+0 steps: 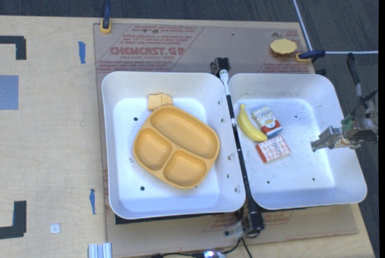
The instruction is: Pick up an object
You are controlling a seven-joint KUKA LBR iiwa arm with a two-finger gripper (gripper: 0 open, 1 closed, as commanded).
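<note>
Camera view has the gripper [317, 144] reaching in over the right rim of the right bin [337, 184], low above the bin's white floor; whether it is open or closed cannot be told, and nothing is seen held in it. Toward the bin's left side, well apart from the gripper, lie a small red patterned packet [274, 148], a little box with a blue and red label [265, 119] just above it, and a banana [248, 124] beside the left wall. The left bin [117, 130] holds a yellow divided plate [175, 147] with a small tan piece [159, 100] at its upper left edge. Both bins sit on the worktop [48, 130].
</note>
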